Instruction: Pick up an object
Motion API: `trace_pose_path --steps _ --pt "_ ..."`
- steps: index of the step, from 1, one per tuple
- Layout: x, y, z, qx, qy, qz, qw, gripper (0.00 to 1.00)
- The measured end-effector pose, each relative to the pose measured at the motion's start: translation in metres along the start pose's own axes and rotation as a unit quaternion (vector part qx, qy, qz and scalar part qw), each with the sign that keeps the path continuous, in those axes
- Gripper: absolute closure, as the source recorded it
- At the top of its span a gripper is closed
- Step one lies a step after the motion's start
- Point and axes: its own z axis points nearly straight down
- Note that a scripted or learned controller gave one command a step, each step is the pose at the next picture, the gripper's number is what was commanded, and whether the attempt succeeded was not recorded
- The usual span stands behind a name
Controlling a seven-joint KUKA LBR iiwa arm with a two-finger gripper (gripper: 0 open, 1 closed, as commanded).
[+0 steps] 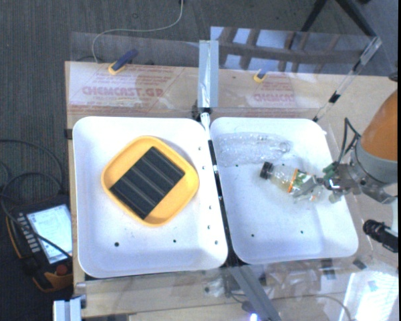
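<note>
At the right-hand rim of the right bin (334, 236), the gripper (326, 184) hangs low over the edge, carried by the grey arm (381, 156) with its orange band coming in from the right. Whether the claw is open, closed or clamped on anything cannot be told from this slant; its metal parts blur into the clutter beneath. Just beside it, toward the bin's middle, lies a small clear bottle (283, 175) with a dark cap, on its side, the cap pointing left and the far end very near the gripper, perhaps touching it. Above the bottle a crumpled piece of clear plastic wrap (254, 146) rests against the bin's upper wall. Well apart, in the left bin (93, 246), a yellow dish (110, 176) holds a dark ribbed square panel (148, 182). By the look of things the arm is at the approach or the grasp itself, with the bottle as the likely target, and nothing is plainly lifted yet. The next move calls for the claw to be centred across the bottle's body, not its tapering end, since a round, slick thing lying flat may roll or squirt sideways when pinched off-centre, and the bin wall crowds that side.
</note>
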Motion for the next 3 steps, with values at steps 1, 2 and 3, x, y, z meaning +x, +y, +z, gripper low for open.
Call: trace_pose_path --steps 1,2,3 --pt "0.008 0.057 0.044 0.000 0.001 0.012 0.9999 0.00" --pt "0.026 0.103 0.085 -0.015 -0.003 0.019 0.9997 0.00" --pt "0.027 0.103 0.076 -0.014 -0.003 0.019 0.9997 1.00"
